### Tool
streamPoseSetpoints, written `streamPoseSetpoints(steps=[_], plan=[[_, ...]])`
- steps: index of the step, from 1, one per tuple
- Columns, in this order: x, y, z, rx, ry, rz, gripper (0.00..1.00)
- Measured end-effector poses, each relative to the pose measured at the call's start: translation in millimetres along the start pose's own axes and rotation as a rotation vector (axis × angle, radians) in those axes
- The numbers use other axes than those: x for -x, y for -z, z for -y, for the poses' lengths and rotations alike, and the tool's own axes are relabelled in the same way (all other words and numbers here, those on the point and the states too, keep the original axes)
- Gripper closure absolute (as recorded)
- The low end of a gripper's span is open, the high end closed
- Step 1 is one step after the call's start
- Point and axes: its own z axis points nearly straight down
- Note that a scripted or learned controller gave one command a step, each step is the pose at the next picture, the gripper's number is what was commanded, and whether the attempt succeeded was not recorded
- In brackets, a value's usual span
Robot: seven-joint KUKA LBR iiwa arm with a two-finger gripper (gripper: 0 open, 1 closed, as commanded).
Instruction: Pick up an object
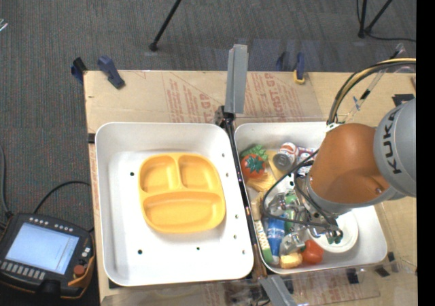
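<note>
You see the grey two-finger gripper low in the right white bin, over mixed toys: a blue bottle, a red tomato-like ball. Its opening, I cannot tell.

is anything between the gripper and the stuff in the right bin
Nothing visible blocks it. The gripper is already low among the items in the right bin, beside a blue bottle and a small tomato. The arm's orange band hides what sits under it.
</note>
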Motion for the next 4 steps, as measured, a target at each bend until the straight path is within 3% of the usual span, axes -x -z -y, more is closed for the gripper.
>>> streamPoseSetpoints(steps=[1,2,3,4], plan=[[13.8,-1.3,3.8,0.002,0.200,-0.005,0.00],[25.3,-0.9,3.4,0.002,0.263,-0.004,0.00],[25.8,5.7,2.8,0.002,0.266,-0.007,1.00],[7.3,101.5,-59.5,0.001,0.384,0.002,1.00]])
